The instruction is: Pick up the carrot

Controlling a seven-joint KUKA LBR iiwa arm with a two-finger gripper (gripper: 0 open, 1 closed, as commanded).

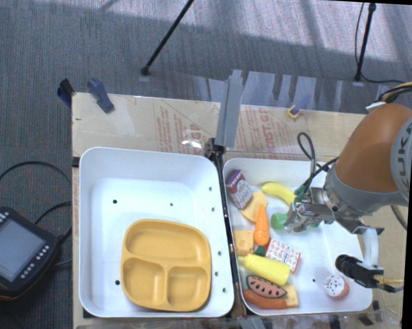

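Observation:
The carrot (261,225) is a small orange cone with a green end, lying upright in the picture near the middle left of the right bin (341,243). My gripper (297,217) hangs low over that bin, about a hand's width to the carrot's right, by a small green piece (279,220). Nothing shows between its fingers, and the wrist hides how they stand.
Around the carrot lie a banana (278,193), a purple packet (238,188), a cheese wedge (243,241), a corn cob (265,268), a small carton (282,256), a watermelon slice (265,287) and a speckled ball (336,286). The left bin (106,181) holds a yellow divided plate (166,265).

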